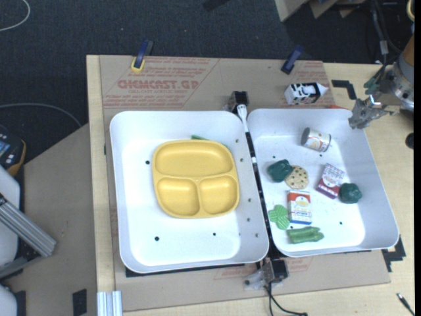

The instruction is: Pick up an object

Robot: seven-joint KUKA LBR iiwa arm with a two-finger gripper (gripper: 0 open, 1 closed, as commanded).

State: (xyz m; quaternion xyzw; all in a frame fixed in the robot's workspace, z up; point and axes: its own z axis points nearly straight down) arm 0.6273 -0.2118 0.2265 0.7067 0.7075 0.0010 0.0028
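Printed in red on the brown board (164, 81) under the bins: "CHEMCAST GP", read upside-down-free along the top edge; smaller lines beneath too fine to read.

In the left bin (131, 229), a yellow tray (195, 177) with three compartments, one long at 12 o'clock and two smaller at 6. A sliver of green peeking out at its 12 o'clock edge.

In the right bin (368, 222), several small items. A can (316, 139) lying on its side near 12 o'clock, long axis running 9 to 3, label unreadable. A dark green lump (279, 170) touching a speckled cookie (297, 176) at centre-left. A red-and-white packet (331, 180) tilted toward 1 o'clock, just beside a green ball (350, 193) at 3 o'clock. A red-topped carton (299, 207) upright in the view, long axis 12 to 6, writing too small to make out. Light green piece (279, 216) at its 9 o'clock, green bean pod (304, 236) at its 6 o'clock, long axis 9 to 3.

A black-and-white cow toy (306, 93) on the counter (99, 150), outside the bin at 12 o'clock.

End effector (366, 112) hanging over the right bin's rim at 1 o'clock, nothing seen between its fingers; opening impossible to judge.
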